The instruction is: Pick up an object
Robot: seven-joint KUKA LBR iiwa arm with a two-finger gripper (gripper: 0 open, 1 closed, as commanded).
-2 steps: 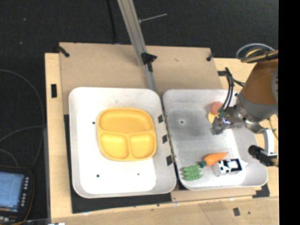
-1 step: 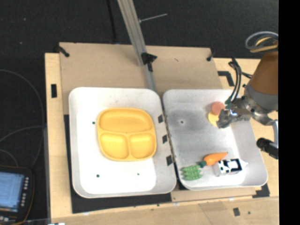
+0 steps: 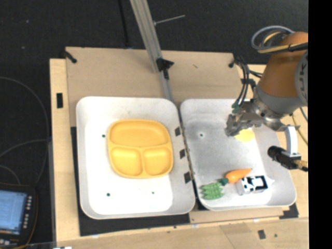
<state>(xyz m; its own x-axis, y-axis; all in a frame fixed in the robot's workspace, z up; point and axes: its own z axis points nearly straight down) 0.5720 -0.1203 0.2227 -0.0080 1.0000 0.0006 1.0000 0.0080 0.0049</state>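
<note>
Low, the claw [image 3: 236, 127] hangs beside a yellow object [image 3: 245, 135].

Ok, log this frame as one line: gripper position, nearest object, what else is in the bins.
gripper: over right bin, above yellow object | grasp: unconfirmed | near edge: carrot, green toy, black-and-white item | left bin: yellow divided tray

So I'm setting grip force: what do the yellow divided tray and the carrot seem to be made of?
The yellow divided tray looks like moulded plastic, smooth and slightly glossy: uniform colour, rounded compartment edges, soft highlights. The carrot with its green top looks like a toy, probably plastic or rubber: flat saturated orange, smooth surface. Whether it is hard or soft cannot be told from this view.
</note>
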